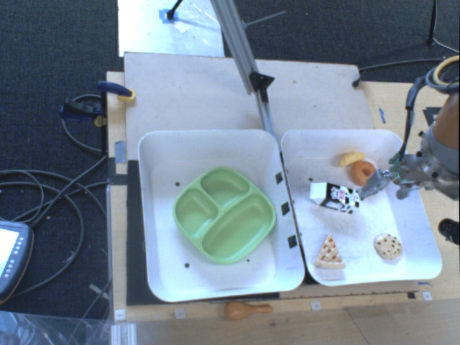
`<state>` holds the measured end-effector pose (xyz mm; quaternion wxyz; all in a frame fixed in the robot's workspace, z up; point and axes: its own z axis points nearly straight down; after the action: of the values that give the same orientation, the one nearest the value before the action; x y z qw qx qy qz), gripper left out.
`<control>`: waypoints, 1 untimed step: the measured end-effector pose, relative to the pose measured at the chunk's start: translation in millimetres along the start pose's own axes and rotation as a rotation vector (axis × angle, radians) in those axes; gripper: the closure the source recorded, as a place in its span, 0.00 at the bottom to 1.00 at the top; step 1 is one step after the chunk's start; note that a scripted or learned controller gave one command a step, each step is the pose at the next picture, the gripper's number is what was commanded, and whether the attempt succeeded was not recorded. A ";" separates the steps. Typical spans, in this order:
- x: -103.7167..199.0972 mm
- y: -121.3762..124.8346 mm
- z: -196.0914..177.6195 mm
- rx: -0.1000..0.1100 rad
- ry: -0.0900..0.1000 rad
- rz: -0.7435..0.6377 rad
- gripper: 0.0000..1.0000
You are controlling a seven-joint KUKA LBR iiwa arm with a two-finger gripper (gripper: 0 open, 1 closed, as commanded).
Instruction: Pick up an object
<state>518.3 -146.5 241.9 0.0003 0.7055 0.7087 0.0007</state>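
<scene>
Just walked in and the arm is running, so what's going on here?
The arm reaches into the right bin, its pincer low beside the orange ring and the black-and-white carton. Nothing is visibly held yet. A pizza slice and cookie lie nearby; the green tray sits in the left bin.

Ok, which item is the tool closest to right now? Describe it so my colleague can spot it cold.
Start at the right-hand white bin, the one without the green divided plate. Near its top edge, just left of the tool, lies a small orange ring-shaped toy doughnut. It is the only item with a hole, and it sits beside a paler yellow lump.
</scene>
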 end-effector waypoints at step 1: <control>0.0 0.1 -0.1 -0.001 0.000 0.002 0.00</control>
<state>518.5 -146.5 242.0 0.0006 0.7062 0.7081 0.0008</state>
